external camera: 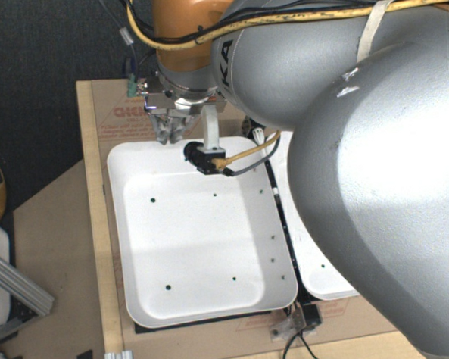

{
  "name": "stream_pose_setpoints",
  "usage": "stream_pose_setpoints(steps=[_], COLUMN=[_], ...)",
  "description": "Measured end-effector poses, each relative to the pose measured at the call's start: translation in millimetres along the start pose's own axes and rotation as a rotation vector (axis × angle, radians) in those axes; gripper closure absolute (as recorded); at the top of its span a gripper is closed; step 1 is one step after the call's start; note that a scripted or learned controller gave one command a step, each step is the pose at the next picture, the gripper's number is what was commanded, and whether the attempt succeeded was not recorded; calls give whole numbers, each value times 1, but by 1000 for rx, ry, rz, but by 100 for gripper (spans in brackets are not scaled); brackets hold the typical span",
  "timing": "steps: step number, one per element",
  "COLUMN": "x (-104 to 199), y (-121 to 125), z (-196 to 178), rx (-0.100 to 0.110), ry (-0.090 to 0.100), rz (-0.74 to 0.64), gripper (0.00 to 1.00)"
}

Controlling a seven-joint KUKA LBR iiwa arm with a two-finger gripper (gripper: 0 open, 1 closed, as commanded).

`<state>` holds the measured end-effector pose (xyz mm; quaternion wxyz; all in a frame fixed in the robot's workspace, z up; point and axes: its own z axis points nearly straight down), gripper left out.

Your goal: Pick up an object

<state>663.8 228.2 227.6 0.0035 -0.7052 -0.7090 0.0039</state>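
My gripper [187, 133] hangs over the far rim of the left white bin [130, 241], below the orange band of the arm. Just under it, at the bin's far wall, is a small black piece [200, 158] with a yellowish cable [247, 152] running off to the right. Whether that piece is a loose object or part of the tool is unclear. The grey arm hides most of the right bin [321, 277].
Both bins rest on a brown board [99, 220]. A black plug and cable [303, 320] lie at the board's front edge. An aluminium rail [19, 286] slants at the left, off the board. Dark floor lies beyond the far side.
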Motion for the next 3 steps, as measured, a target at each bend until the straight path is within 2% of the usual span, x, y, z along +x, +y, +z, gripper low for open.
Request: stream_pose_setpoints(steps=[1, 2, 3], x=[-25, -56, -3], y=[-19, -22, 1], z=[-64, -108, -27], rx=[-16, -17, -3], ry=[2, 1, 0], rz=[7, 8, 1], gripper=[100, 100, 100])
